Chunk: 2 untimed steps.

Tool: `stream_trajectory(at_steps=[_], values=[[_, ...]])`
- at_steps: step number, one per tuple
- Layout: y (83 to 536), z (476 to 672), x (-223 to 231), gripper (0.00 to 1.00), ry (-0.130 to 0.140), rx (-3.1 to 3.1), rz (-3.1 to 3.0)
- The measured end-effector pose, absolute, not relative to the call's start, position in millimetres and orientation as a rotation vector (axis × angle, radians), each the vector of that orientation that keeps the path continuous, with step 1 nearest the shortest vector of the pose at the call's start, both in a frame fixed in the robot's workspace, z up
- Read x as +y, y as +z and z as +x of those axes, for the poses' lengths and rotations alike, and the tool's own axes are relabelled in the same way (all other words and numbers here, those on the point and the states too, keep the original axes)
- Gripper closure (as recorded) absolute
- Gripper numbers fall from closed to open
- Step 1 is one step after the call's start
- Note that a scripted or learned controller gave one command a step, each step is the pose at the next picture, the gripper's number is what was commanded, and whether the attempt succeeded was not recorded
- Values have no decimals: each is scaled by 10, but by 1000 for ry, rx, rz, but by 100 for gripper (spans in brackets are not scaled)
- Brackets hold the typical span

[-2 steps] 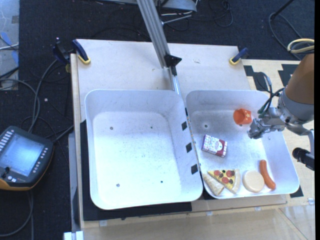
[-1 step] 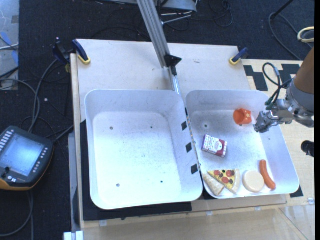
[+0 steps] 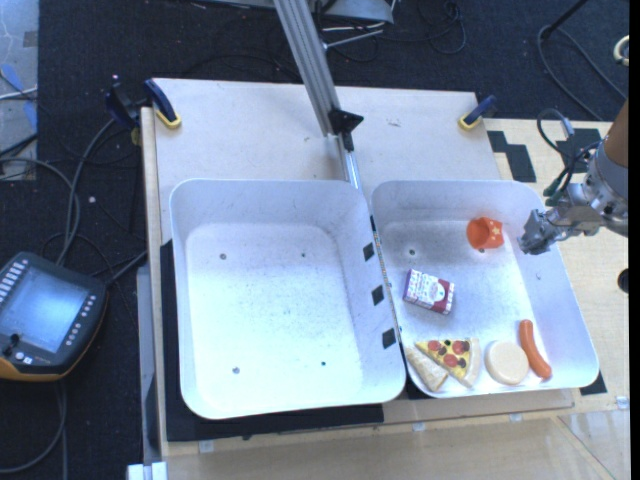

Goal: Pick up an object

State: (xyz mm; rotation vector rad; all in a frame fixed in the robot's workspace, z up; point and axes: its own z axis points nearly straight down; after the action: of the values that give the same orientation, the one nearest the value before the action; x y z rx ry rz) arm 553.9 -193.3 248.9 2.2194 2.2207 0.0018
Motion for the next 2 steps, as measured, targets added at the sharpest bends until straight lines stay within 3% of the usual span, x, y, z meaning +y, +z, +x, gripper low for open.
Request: stream_trajectory(at_steps=[2], values=[[2484, 5487, -846, 100, 0, 2227, 2217]])
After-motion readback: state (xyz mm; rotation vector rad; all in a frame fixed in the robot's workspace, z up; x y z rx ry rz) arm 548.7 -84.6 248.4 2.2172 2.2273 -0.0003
